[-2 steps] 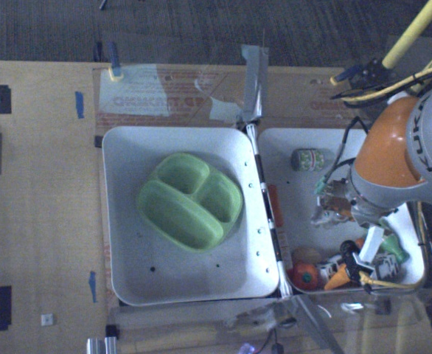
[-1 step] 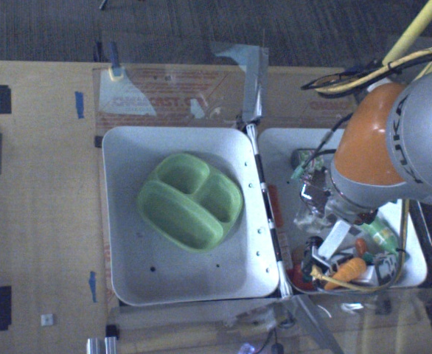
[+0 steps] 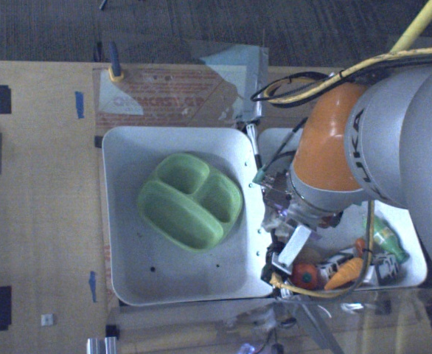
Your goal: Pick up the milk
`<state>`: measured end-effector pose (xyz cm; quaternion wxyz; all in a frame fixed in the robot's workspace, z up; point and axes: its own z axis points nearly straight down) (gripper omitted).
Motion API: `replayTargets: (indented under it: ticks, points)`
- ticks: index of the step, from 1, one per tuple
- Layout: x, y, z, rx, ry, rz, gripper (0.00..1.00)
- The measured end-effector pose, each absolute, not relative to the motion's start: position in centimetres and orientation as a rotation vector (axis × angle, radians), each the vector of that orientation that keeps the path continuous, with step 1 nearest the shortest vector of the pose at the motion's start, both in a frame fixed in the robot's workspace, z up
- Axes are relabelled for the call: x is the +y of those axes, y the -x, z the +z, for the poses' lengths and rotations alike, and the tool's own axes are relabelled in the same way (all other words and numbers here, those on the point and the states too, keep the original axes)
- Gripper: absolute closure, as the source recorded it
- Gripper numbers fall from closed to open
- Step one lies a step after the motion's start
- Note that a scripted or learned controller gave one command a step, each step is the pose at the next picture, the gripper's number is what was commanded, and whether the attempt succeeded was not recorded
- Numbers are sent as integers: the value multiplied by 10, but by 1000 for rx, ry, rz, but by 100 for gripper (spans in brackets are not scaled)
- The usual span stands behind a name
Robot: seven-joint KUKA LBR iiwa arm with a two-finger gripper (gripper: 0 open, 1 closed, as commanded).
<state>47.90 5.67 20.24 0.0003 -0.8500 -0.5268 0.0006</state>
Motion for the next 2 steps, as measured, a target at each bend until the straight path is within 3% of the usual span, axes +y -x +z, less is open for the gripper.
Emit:
replayTargets:
  ticks: [2]
  points:
    - [145,-479,224,-2019,2407,1,100]
